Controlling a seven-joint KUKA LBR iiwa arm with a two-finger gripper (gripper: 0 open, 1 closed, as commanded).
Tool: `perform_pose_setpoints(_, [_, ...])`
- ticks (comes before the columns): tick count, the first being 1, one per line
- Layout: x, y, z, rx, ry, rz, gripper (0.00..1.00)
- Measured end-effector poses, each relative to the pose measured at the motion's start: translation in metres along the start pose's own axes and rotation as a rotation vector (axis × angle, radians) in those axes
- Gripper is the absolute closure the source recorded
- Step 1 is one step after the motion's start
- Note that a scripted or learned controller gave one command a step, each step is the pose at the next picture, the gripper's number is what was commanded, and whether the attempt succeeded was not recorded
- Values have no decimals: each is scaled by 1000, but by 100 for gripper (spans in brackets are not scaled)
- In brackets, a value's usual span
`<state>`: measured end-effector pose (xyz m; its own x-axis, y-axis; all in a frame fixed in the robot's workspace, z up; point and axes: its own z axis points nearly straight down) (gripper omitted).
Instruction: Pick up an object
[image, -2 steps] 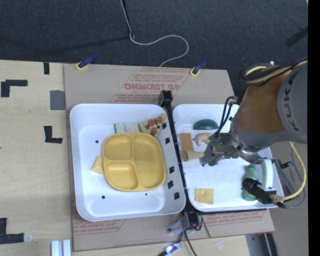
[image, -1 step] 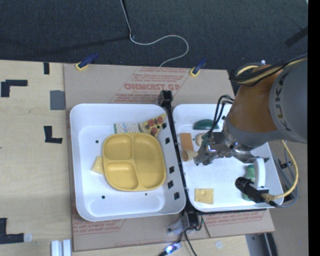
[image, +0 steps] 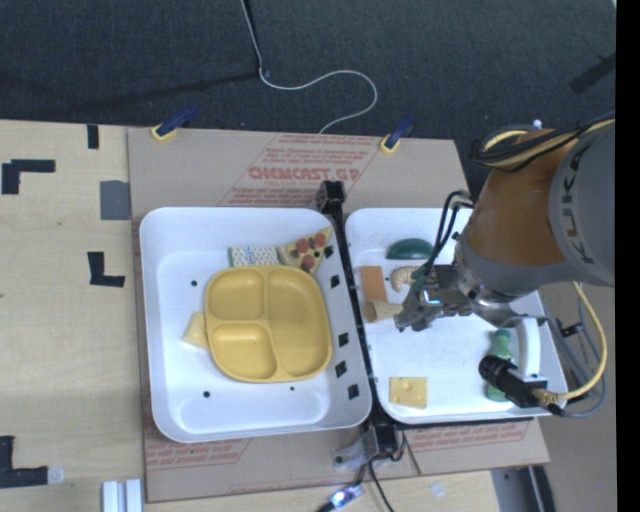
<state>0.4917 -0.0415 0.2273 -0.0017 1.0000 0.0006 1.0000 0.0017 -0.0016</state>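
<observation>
**Arm over right bin, nothing visibly gripped**

From my feed: gripper (image: 415, 312) sits low over the right bin (image: 455, 398), near its left-centre. I can't tell its state, because the wrist housing covers most of it and the dark tips blur together. I see no object in its grasp.

Right bin contents:
- brown block (image: 372, 283), upright-ish strip near the left wall, just left of the gripper tips
- small tan piece (image: 400, 277) beside it, just above the tips; shape unclear
- dark green rounded object (image: 408, 247) near the back wall
- yellow square piece (image: 407, 392) flat on the floor toward the front, well apart from the gripper
- green object (image: 499, 345) on the right side, partly behind the arm's black fitting; more green by the front right corner, can't tell if it's the same item

Left bin (image: 165, 390):
- yellow divided plate (image: 268, 323), three compartments, centre of the bin
- pale yellow piece (image: 194, 329) sticking out from under the plate's left edge
- patterned card (image: 252, 256) and a multicoloured item (image: 310, 250) at the plate's back edge, touching or tucked under it

Both bins sit on a cardboard sheet (image: 300, 165) held by clamps at the back.
</observation>
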Motion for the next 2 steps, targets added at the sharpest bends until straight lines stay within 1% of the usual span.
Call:
perform_pose_setpoints(1, [-4,9,-6,0,0,-1,100])
perform_pose_setpoints(2, [-2,5,14,3,-1,1,100])
